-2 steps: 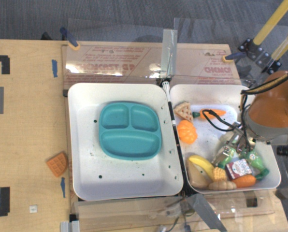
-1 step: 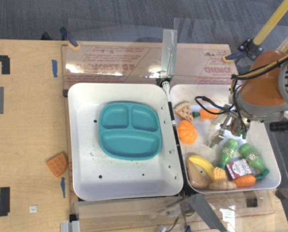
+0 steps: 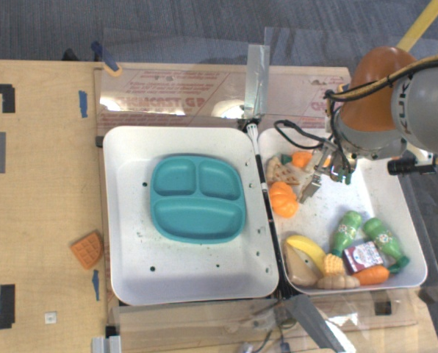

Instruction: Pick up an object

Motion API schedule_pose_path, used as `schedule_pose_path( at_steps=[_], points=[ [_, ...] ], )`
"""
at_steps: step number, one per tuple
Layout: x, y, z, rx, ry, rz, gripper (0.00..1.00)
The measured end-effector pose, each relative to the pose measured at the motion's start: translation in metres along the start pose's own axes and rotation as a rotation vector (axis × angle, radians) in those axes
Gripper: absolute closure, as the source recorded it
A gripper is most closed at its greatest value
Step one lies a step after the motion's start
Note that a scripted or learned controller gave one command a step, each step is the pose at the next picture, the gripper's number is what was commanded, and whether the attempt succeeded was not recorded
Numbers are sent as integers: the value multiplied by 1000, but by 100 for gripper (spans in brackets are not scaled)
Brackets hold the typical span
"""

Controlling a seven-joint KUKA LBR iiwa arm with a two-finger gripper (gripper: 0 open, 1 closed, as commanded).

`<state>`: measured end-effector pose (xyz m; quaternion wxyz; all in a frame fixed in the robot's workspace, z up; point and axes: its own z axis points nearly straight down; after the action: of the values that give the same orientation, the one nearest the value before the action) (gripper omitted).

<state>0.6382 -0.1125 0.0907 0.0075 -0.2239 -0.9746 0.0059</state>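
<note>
Right, the orange pumpkin-shaped toy (image 3: 284, 198) sits in the right bin (image 3: 404, 219), hard against the divider wall on its left side. Just above it lies a tan waffle-like piece (image 3: 281, 170), and a small orange bit (image 3: 301, 159) beside that. The hand (image 3: 316, 182) hangs over this upper-left part of the bin, its metal tip pointing down-left, close to the pumpkin toy but apart from it. Can't tell whether the hand is wide or narrow, and nothing visibly sits in it. Grey arm with orange band (image 3: 377, 94) comes in from the right.

Lower end of the right bin: a banana (image 3: 307, 250), a corn cob (image 3: 332, 264), two green bottles (image 3: 347, 231), a purple-labelled packet (image 3: 364, 256), a carrot (image 3: 373, 275), all bunched together.

Left bin (image 3: 123, 197) holds a teal divided tray (image 3: 198, 198). An orange waffle piece (image 3: 87, 249) lies on the table (image 3: 35, 197), left of the bins.
</note>
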Motion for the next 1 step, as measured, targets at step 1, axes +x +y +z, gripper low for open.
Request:
schedule_pose_path(
  at_steps=[1],
  points=[
    [60, -82, 3, -16, -24, 44, 0]
  ],
)
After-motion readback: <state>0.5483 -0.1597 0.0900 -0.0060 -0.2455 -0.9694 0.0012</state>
